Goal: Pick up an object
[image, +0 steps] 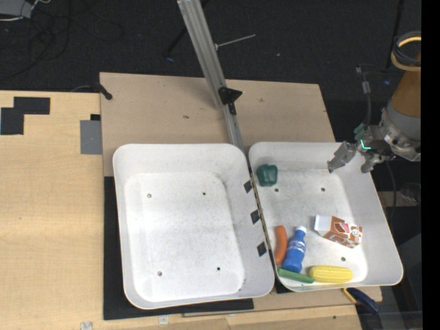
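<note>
My pincer (357, 158) open, empty, over right bin (371, 205) far right corner. Best bet: drop straight onto lone green toy (267, 174) near far left corner.

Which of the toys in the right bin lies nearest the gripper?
The green toy near the bin's top left corner. It lies alone at the gripper's end, while the other toys cluster at the bin's near end.

Matt white plastic bins (185, 163) rest on a pale, smooth wooden bench (48, 212).
</note>
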`<state>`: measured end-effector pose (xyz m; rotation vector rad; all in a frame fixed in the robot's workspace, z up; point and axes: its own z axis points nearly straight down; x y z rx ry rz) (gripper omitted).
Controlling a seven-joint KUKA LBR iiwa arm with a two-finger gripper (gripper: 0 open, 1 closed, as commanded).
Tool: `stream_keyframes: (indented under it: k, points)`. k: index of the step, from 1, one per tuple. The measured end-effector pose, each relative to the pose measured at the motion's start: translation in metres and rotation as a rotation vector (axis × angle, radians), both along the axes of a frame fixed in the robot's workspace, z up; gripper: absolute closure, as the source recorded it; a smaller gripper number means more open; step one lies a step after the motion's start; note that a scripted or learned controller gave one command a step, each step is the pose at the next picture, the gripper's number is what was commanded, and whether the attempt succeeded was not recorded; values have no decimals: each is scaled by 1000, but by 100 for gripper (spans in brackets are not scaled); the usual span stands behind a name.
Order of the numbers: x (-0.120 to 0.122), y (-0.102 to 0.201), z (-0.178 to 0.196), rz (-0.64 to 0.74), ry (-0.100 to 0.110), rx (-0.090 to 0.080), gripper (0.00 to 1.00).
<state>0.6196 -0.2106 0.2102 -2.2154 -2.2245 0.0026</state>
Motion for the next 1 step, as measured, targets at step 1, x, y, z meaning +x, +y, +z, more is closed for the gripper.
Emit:
stream_keyframes:
  k: [1]
  points:
    - [0, -7, -61, -4, 5, 1, 0]
